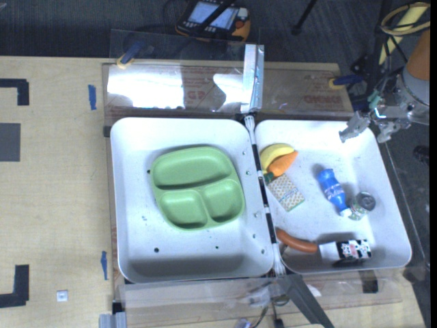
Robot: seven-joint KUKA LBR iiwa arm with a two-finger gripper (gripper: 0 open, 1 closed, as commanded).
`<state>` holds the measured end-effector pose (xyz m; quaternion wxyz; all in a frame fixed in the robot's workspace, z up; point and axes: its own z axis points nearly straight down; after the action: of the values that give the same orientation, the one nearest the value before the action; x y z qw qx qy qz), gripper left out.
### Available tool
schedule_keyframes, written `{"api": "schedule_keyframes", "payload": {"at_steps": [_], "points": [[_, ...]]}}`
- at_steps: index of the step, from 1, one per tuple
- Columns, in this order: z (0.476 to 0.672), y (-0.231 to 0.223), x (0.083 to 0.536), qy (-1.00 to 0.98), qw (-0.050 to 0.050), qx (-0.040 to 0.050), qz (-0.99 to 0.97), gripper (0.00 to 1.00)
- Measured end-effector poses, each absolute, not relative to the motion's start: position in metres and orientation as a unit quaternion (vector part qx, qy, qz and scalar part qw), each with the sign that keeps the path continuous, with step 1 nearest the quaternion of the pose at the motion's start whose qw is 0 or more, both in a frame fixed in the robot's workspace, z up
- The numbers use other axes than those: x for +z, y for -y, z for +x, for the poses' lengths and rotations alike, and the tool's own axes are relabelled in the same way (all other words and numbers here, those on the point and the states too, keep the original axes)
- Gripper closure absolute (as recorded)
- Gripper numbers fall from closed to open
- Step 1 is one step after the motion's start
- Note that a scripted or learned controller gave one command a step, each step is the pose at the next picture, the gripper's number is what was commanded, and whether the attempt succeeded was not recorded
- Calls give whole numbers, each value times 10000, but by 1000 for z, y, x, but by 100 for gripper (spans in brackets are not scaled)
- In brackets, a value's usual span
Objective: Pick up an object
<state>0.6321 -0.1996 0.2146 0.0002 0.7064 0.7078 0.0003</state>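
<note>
My gripper hovers over the far right corner of the right bin, its fingers open and nothing between them. Below it in that bin lie a blue bottle and a small round metal piece. A yellow banana and an orange carrot rest against the bin's left wall, with a patterned packet just in front of them. Along the near wall lie an orange sausage and a white bottle with a black label.
The left bin holds a green divided plate. A clear plastic sheet and a metal upright stand behind the bins. Cables and a handheld controller lie on the floor beyond the bench.
</note>
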Motion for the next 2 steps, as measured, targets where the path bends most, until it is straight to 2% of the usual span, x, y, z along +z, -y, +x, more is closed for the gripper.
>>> {"api": "schedule_keyframes", "payload": {"at_steps": [1,2], "points": [[612,170,86,-6948,15,9,7192,0],[613,170,97,-6944,33,25,7196,100]]}}
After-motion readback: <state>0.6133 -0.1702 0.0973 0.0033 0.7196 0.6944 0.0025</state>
